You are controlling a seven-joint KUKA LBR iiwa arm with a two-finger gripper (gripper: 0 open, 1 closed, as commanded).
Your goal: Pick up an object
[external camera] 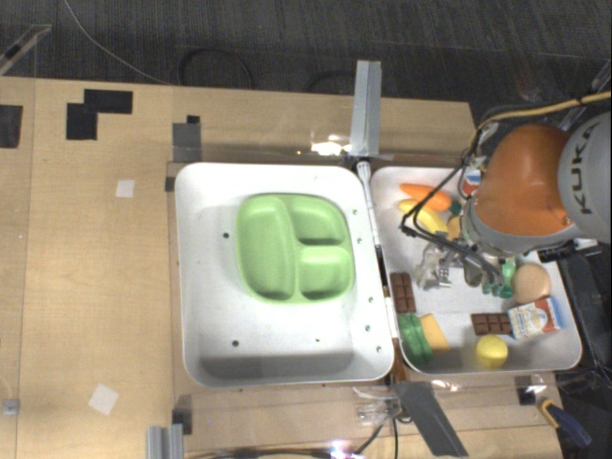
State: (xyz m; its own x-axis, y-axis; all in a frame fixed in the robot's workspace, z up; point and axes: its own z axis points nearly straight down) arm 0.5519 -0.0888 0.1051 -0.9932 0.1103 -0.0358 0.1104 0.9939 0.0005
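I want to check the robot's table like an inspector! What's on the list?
Surface: wooden bench bearing two white bins.
Job's things: right bin holds toy food: lemon, egg, carrot, chocolate bar.
Clutter: green divided plate in left bin.
Grippers: gripper low over the right bin, nothing seen held.
Cables: black cables by the wrist; thin wire on the floor.
Surroundings: dark carpet.

The arm [521, 185] hides much of the right bin [564, 347]; the carrot [427, 196] lies partly covered.
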